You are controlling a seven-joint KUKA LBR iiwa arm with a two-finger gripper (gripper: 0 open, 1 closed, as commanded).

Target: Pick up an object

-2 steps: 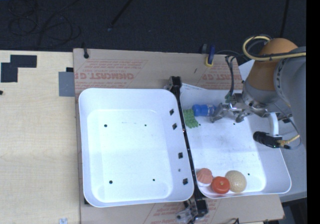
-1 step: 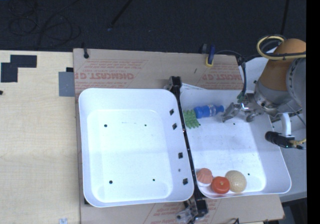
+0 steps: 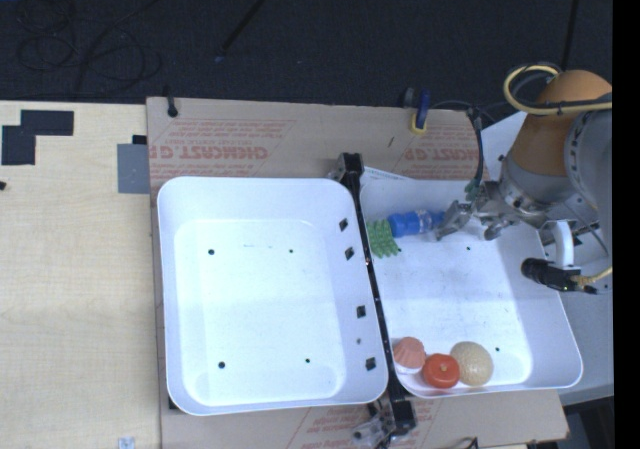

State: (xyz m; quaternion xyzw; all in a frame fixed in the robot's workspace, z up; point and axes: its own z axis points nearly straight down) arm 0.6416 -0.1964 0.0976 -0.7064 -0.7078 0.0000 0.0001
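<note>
Red ball (image 3: 441,370) in rt bin (image 3: 545,337), cardboard (image 3: 260,142) under bins, dark floor (image 3: 300,17), claw (image 3: 462,218) state unclear

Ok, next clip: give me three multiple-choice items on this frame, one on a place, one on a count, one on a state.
1. Where do the round objects lie?
A. near edge of the right bin
B. middle of the left bin
C. on the cardboard

2. How many round objects sit in that cluster?
A. one
B. three
C. five

3. How does the blue object lie?
A. stacked on the red ball
B. hanging over the bin rim
C. on the bin floor beside the green piece

Key: 1 A, the red ball and its neighbours rest at the right bin's near edge. 2 B, pink, red and tan. 3 C, the blue object lies next to the green piece.
</note>
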